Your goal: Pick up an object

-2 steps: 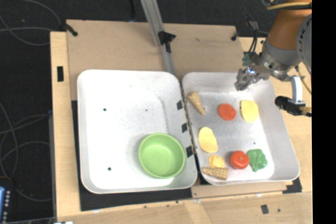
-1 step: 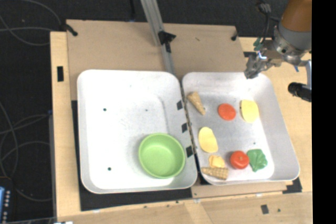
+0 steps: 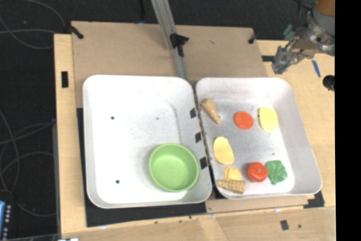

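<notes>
The gripper (image 3: 280,62) is observed above the bench just beyond the right bin (image 3: 302,132), well apart from its contents. The approach step is judged in hand. A descent over one piece, such as the red round (image 3: 243,120), is called for.

Grey metal pincer (image 3: 282,62) under an orange-banded wrist (black cable looped alongside)
</notes>
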### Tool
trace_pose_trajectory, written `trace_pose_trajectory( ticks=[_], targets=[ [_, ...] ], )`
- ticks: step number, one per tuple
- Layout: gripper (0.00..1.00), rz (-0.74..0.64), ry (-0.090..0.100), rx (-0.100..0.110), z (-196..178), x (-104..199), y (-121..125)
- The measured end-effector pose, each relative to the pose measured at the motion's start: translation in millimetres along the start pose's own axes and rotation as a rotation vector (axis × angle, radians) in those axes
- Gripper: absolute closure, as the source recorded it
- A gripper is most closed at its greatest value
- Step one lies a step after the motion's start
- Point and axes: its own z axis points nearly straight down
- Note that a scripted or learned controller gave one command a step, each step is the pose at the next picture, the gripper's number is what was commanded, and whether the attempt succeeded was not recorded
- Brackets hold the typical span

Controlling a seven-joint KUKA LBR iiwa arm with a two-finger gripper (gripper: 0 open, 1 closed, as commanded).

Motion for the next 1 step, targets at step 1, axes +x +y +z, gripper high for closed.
trace_pose_trajectory(
  ticks=[1],
  targets=[
    [1.0,-0.001,0.002,0.007,-2.5,46.8,-18.4]
  ],
)
